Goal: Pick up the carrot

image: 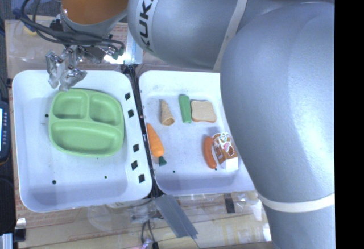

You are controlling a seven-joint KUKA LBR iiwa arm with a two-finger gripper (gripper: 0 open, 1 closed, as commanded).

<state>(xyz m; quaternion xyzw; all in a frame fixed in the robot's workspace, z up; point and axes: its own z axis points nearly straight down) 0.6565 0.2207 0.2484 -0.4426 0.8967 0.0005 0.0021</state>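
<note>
The carrot (pixel 154 142), orange with a green stub at its near end, lies along the left wall of the right bin (pixel 187 185). My gripper (pixel 63 76) hangs over the far left corner of the left bin (pixel 34 185), just beyond the green tray (pixel 86 123). It is far from the carrot, and nothing shows between its fingers (pixel 55 78).
The green three-compartment tray sits in the left bin. The right bin also holds an ice cream cone (pixel 166 112), a green stick-shaped piece (pixel 185 108), a bread slice (pixel 203 111), an orange sausage-like piece (pixel 210 153) and a small carton (pixel 226 151). The big grey arm covers the right side.
</note>
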